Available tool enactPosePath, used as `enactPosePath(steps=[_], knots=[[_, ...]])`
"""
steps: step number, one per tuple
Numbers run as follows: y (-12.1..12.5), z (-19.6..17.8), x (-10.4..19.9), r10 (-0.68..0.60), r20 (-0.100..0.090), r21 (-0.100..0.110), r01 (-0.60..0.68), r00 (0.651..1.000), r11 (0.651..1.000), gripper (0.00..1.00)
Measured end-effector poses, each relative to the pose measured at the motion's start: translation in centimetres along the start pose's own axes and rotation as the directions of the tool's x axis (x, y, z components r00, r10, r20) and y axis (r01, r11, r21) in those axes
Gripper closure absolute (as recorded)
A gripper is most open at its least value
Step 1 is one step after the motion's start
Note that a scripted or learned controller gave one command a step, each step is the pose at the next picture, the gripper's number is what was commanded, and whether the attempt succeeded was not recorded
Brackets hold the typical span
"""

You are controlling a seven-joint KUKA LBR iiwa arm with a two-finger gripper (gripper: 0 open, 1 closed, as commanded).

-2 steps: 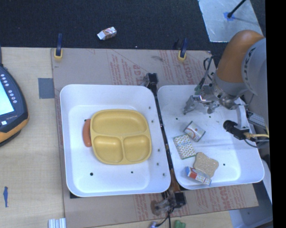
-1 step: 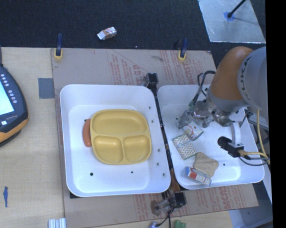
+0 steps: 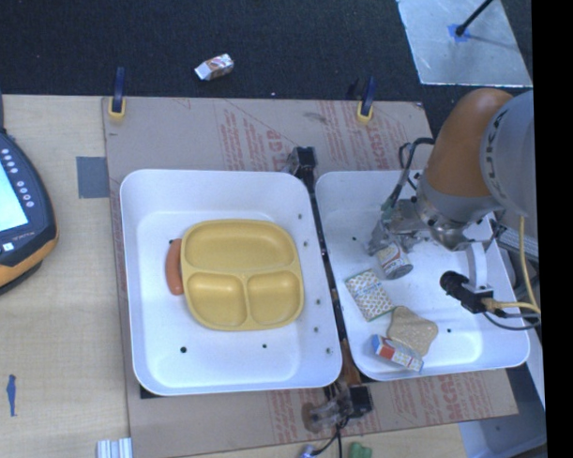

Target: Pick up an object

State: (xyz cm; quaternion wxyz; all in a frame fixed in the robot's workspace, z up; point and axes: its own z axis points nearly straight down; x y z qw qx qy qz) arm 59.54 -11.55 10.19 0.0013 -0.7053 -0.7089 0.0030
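gripper (image 3: 392,237) is down inside the right bin (image 3: 351,207), in its far half and nearer the edge shared with the left bin (image 3: 159,355) than the outer wall. Open room: bare floor between the gripper and that shared edge, and behind it up to the far rim.

The near side is crowded. The can (image 3: 393,261) sits right at the gripper tip, probably touching, but the view is too coarse to be sure. The pad (image 3: 368,294) is just past the can toward the near rim. The bread (image 3: 413,331) and box (image 3: 396,352) lie beyond that, with the box close to the near wall.

Can't tell whether the gripper is released or clenched.

Across the shared edge, the tray (image 3: 241,272) takes the middle of the left bin, with the sausage (image 3: 173,267) tucked on its far-from-gripper side. Margins there are slim.

Both bins sit on cardboard (image 3: 217,132) on a wood bench (image 3: 57,372). The pendant (image 3: 9,210) is well beyond the left bin, and the wrapper (image 3: 214,67) lies on dark floor past the bench.

The arm (image 3: 462,161) enters from the right and bends steeply down over the right bin.
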Motion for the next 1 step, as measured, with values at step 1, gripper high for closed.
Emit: enactPosePath(steps=[1], knots=[[-1.16,-9.07,6.63,0.000,-0.003,-0.005,0.000,1.000,1.000,1.00]])
